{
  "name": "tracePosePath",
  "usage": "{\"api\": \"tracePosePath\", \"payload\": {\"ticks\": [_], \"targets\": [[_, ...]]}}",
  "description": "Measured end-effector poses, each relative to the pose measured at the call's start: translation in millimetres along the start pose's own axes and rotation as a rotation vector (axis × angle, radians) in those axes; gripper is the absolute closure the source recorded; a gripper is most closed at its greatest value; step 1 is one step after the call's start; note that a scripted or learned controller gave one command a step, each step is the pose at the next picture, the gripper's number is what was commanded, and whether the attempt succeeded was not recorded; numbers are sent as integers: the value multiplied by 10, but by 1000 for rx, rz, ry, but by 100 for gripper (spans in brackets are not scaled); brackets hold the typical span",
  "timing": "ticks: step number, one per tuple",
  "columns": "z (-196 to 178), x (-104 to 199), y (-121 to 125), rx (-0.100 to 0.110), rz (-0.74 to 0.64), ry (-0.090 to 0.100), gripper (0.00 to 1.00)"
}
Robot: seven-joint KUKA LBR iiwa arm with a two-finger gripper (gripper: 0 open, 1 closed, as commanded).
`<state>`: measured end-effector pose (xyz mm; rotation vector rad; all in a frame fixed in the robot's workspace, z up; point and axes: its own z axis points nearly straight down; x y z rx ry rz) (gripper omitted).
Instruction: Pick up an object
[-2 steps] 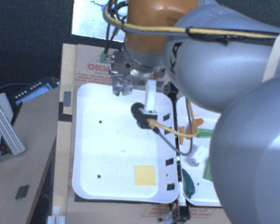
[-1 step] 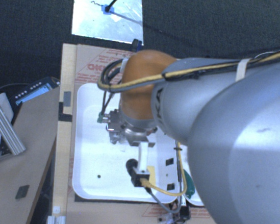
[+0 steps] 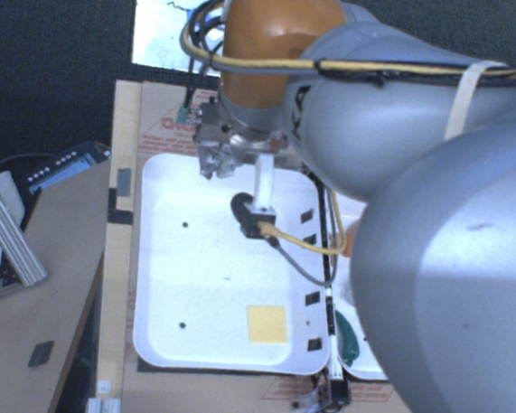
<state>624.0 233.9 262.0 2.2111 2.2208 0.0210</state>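
Dark wall (image 3: 56, 36), pale wooden bench (image 3: 58, 259), aluminium rail (image 3: 8, 239) at left

You see the gripper (image 3: 212, 158) over the far end of the left bin (image 3: 189, 267). A flat yellow square (image 3: 268, 324) lies near that bin's near right corner. The arm (image 3: 438, 218) covers most of the right bin (image 3: 362, 371), where a green object (image 3: 349, 337) shows at its edge.

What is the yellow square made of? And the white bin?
The yellow square looks flat and matte, no shine: maybe foam, sponge or card, hard to tell. The bin looks like smooth white plastic, with rounded moulded corners.
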Motion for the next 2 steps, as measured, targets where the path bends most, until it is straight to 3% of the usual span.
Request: {"api": "tracePosePath", "payload": {"ticks": [1, 2], "targets": [[945, -94, -621, 27, 4, -7, 100], [-529, 13, -169, -4, 0, 2, 100]]}}
